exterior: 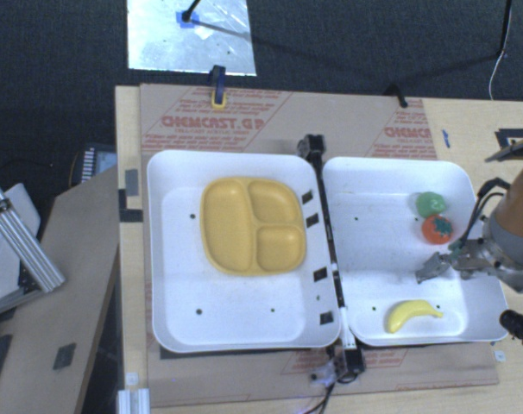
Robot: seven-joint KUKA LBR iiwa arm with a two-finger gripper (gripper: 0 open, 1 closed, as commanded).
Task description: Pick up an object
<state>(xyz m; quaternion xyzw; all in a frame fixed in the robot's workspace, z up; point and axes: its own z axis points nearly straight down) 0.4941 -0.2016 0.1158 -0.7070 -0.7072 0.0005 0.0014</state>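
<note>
Tool [432, 268] hovers between tomato [437, 228] and banana [412, 314].

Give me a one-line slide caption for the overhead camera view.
Gripper over the right bin near banana, tomato and green toy; yellow tray in left bin.

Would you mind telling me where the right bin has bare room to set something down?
The right bin is bare across its left half, from the divider to the banana. It is crowded on the right, where the green toy, the tomato and the gripper sit.
</note>
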